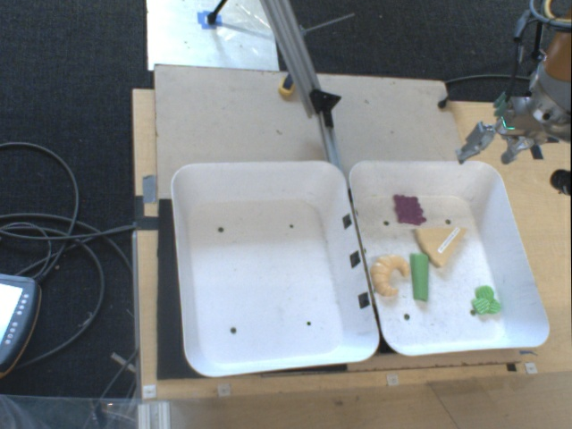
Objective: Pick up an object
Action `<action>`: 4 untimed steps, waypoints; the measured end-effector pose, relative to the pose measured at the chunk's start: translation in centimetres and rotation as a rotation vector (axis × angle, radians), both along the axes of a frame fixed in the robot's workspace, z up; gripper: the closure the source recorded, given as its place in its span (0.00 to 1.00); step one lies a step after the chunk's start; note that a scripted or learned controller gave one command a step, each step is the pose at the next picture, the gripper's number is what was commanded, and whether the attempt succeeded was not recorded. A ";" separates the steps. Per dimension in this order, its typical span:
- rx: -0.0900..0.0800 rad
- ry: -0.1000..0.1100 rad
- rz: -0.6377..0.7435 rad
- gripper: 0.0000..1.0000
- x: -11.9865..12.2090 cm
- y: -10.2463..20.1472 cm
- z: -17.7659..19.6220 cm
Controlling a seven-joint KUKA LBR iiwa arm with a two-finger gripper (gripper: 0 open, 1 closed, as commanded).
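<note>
Arm parked beyond the right bin's far corner, five small objects lying in that bin.

The arm point(556, 61) is cut off by the frame edge at 3 o'clock, and its gripper point(498, 143) hangs spread open with nothing between its fingers, just outside the rim of the right bin point(523, 239) at about 1 o'clock. Inside lie a purple piece point(408, 208), a tan wedge point(439, 244), an orange curled piece point(387, 275) touching or just beside a green cylinder point(419, 276), and a small green lump point(485, 301) near the 5 o'clock wall; their exact shapes are hard to make out. The left bin point(192, 266) offers open floor.
</note>
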State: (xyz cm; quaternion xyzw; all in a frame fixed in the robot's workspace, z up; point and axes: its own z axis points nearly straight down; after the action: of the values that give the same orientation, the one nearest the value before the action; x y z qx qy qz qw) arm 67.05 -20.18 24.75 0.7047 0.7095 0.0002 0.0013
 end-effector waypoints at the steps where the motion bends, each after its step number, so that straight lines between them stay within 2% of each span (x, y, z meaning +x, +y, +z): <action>1: 0.000 0.001 0.000 0.00 0.0 0.0 0.0; 2: 0.001 0.005 -0.004 0.00 -0.4 -0.3 -6.2; 4: 0.001 0.004 -0.003 0.00 -1.0 0.4 -15.9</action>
State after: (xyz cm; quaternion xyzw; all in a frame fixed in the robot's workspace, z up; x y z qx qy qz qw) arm 66.05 -19.82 8.89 0.7056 0.7086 -0.0007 -0.0006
